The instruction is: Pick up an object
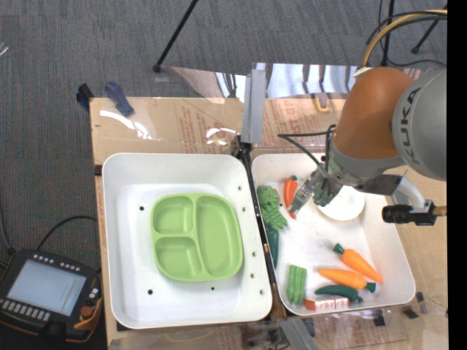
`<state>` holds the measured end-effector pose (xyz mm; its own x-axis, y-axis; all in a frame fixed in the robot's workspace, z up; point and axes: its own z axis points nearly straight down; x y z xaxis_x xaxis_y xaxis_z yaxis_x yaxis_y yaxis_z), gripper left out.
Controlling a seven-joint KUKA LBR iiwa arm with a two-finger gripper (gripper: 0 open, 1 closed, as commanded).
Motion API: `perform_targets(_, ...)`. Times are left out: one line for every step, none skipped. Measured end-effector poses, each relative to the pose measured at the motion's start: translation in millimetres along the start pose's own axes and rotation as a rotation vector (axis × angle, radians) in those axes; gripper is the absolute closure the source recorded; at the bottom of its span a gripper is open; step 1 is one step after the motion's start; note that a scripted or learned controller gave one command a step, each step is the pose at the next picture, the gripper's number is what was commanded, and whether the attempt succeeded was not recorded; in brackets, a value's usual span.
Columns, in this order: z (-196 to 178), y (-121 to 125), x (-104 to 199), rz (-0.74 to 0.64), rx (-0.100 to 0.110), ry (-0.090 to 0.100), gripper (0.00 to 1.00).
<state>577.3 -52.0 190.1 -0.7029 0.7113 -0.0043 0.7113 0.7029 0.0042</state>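
The arm [398, 126] reached in from the right over the right-hand bin [400, 265], its orange band and grey wrist covering the bin's upper right part. The gripper [300, 201] hung low near the upper left of that bin, its fingers pointing down and to the left; whether they were spread or pressed together could not be told from this angle, and nothing could be seen between them. Just beside the fingertips lay a small orange carrot [290, 189], and to its left a bunch of green broccoli [270, 206] sat against the bin's left wall. A white round plate [344, 206] lay just right of the gripper, partly under the wrist. Lower in the same bin, two larger carrots lay close together: one [357, 263] slanting toward the lower right, the other [341, 276] beneath it. A dark green cucumber [338, 292] lay along the bottom edge, with a red and white box [326, 304] just below it. A light green bundle of beans [295, 284] lay near the lower left corner. The left-hand bin [124, 188] held a light green divided tray [197, 237], lying flat near its middle, well apart from the gripper.
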Motion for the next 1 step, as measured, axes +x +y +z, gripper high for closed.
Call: perform_targets(3.9,-36.9,81.1,0.261,0.009,0.008,1.0)
